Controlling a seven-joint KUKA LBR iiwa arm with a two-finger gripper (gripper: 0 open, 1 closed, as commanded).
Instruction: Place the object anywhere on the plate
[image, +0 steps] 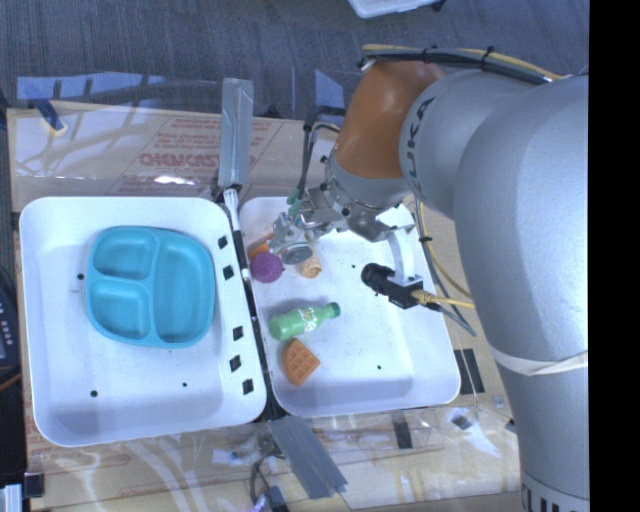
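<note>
A blue divided plate (150, 285) lies in the left bin (45, 330) with nothing on it. My gripper (288, 240) is low in the upper left corner of the right bin (385, 345). It hangs just above a purple round toy (266, 267), with a small tan cone-shaped piece (311, 266) to its right. A bit of orange (258, 247) peeks out at the gripper's left side. Whether anything sits in the gripper is hidden by its body.
A green toy bottle (303, 320) lies on its side in the middle of the right bin, and an orange waffle-like piece (299, 361) sits below it. The bins' shared wall (243, 310) runs between gripper and plate. The large grey arm (500, 200) covers the right side.
</note>
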